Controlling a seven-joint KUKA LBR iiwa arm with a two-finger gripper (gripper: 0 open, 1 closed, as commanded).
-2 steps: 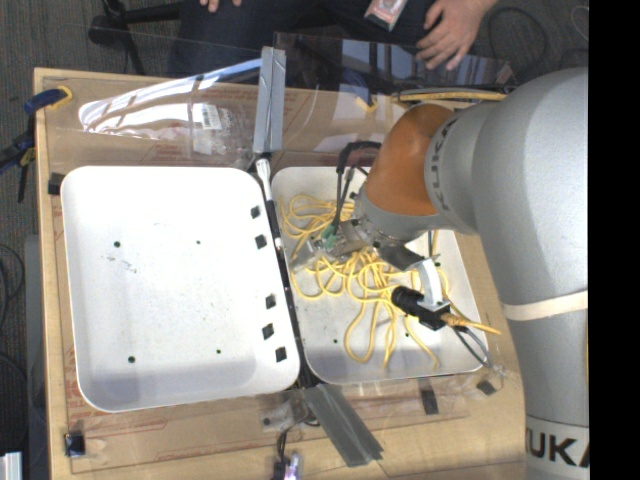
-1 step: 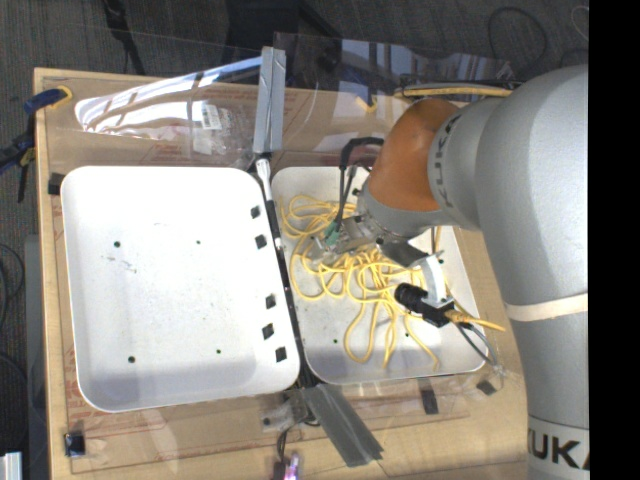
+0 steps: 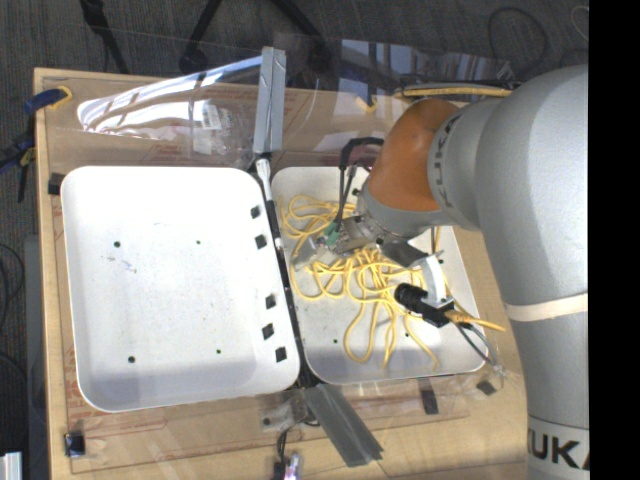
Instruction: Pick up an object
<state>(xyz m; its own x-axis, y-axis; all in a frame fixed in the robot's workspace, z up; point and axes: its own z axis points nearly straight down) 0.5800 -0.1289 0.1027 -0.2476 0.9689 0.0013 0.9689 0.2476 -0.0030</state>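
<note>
Inspection of 1 arm and 2 bins on the surface (image 3: 52,318).

1. Hand (image 3: 338,234): lowered into the right bin (image 3: 400,372), in that bin's upper left part, close to the wall shared with the left bin (image 3: 160,268). The grey wrist and orange band cover it from above. Whether it is spread or pressed together cannot be told, and no item can be confirmed in its grasp.

2. Yellow cord (image 3: 365,273): 1 tangled length, lying in loops on the right bin's floor. Loops sit directly at the hand and touch or pass under it. Most of the tangle spreads below and to the right of the hand, towards the bin's near wall.

3. Left bin: to the left of the hand, across the shared wall, its white floor showing a few small dark dots.

4. Clear plastic sheet (image 3: 150,113): on the surface beyond the bins, up and left of the hand, well apart from it.
</note>
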